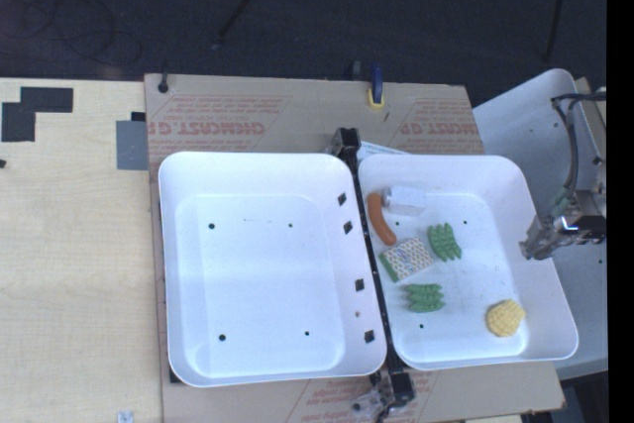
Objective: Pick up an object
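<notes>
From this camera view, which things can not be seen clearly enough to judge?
- Gripper, camera view: small and grey at the right bin's edge; its state is unreadable.
- White object, camera view: pale against the white bin floor, so its outline and kind are unclear.
- Patterned packet: its print is too small to read.
- Arm: cut off by the right side of the view.

Red printed lettering runs along the brown cardboard sheet (297,114) lying under the two bins, seen upside down from this camera. Its characters are too blurred to spell out with confidence. More red print shows on the sheet's bottom edge, also unreadable.
</notes>
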